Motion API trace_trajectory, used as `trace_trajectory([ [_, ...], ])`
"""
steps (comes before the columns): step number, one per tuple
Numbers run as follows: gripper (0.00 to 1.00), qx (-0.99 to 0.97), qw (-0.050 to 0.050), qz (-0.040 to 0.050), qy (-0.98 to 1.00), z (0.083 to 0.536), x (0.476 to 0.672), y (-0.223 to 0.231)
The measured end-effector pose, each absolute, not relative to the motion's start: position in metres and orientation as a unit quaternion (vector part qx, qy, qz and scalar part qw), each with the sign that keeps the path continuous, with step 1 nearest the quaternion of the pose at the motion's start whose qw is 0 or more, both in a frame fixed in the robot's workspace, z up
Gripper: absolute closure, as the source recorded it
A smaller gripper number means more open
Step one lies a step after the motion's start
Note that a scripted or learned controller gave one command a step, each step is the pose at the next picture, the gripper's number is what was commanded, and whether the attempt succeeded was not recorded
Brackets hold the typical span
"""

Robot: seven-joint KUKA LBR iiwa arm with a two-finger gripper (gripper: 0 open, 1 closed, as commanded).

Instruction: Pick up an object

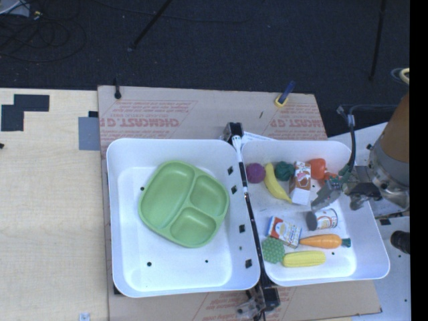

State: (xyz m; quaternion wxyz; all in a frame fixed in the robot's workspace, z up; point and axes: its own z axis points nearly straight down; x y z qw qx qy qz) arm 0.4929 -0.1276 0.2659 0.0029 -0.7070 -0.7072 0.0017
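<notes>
1. Cardboard (167, 116) lies under both bins; its red print reads mirrored and upside down, something like "CHEMCRAFT", not surely legible.
2. The left bin (127, 259), shallow white plastic with rounded corners, holds a green plate (184, 204), smooth, with three compartments, set at a tilt to the bin's walls.
3. The right bin (368, 263), of the same make, touches the left one along a dark seam.
4. At its far left, a round purple ball (255, 172) sits just beside a curved yellow banana (275, 183).
5. Behind the banana lies a dark green lump (283, 170); beside it a small carton (301, 182), white and red, label too small to read.
6. An orange-red piece (317, 168) sits behind the carton.
7. Nearer the front: a flat box (284, 231) with a picture label, a bumpy green piece (273, 251), a yellow corn cob (303, 259) and an orange carrot (322, 241).
8. A white can (327, 219) with a red label lies on its side, writing unreadable.
9. The gripper (323, 206) hangs just above the can, its grey fingers (327, 195) narrowly apart, nothing visible between them.
</notes>
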Motion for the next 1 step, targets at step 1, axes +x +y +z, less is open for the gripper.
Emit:
trace_trajectory([
  [1,0.00,-0.708,0.002,0.0011,-0.706,0.1167,0.5327,-0.1225],
])
